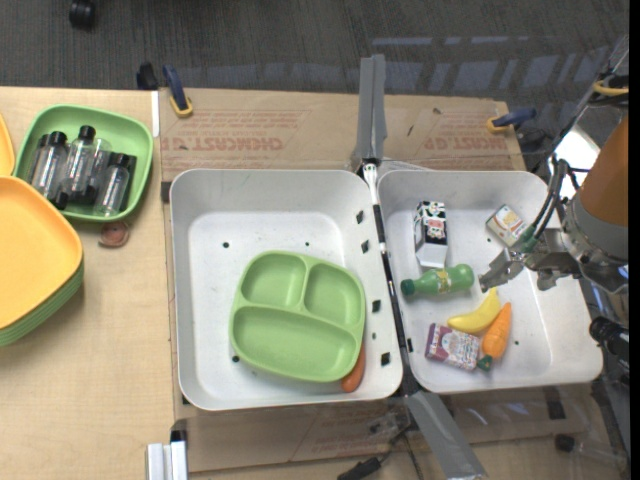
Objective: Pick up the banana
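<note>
gripper [497, 274] sits low over the right bin [570, 358], reaching in from the right edge; its dark fingers end just above and to the right of the banana [478, 314]. whether they are spread or closed cannot be told from this angle, and nothing is seen between them. banana lies on the floor of the right bin, near its middle, yellow, curved, free of the gripper. an orange carrot [497, 335] lies touching its right side. a small pink packet [453, 347] lies just below-left of the banana. a green bottle [437, 282] lies on its side just above-left of the banana, and a black-and-white milk carton [432, 234] stands beyond the bottle. a small tan carton [507, 225] rests near the bin's upper right.

left bin [200, 278] holds a green divided plate [298, 315] with an orange item [352, 379] showing at its lower edge. on the bench at far left, a green tray [130, 133] holds dark-capped bottles [80, 168], beside stacked orange plates [35, 268].
</note>
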Tool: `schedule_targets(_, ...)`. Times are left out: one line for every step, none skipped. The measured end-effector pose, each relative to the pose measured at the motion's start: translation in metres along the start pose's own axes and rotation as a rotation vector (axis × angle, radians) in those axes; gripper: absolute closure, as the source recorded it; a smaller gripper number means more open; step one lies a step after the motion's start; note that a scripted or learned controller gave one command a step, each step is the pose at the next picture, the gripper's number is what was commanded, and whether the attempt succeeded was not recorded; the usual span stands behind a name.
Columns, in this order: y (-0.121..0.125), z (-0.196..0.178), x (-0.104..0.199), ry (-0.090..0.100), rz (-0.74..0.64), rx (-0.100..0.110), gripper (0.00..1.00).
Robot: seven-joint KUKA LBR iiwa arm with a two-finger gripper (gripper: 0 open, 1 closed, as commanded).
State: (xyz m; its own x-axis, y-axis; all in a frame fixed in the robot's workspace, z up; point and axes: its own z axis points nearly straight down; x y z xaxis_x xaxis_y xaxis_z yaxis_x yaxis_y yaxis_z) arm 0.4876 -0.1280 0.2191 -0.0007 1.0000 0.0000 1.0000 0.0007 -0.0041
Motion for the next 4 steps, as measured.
schedule_targets(0.0,-0.008,-0.001,-0.001,0.003,0.002,1.0)
schedule_targets(0.006,0.078,-0.008,0.001,-0.224,-0.001,1.0)
schedule_targets(0.0,0.105,0.016,0.0,-0.045,-0.008,1.0)
schedule_targets(-0.01,0.102,0.014,0.0,0.252,-0.001,1.0)
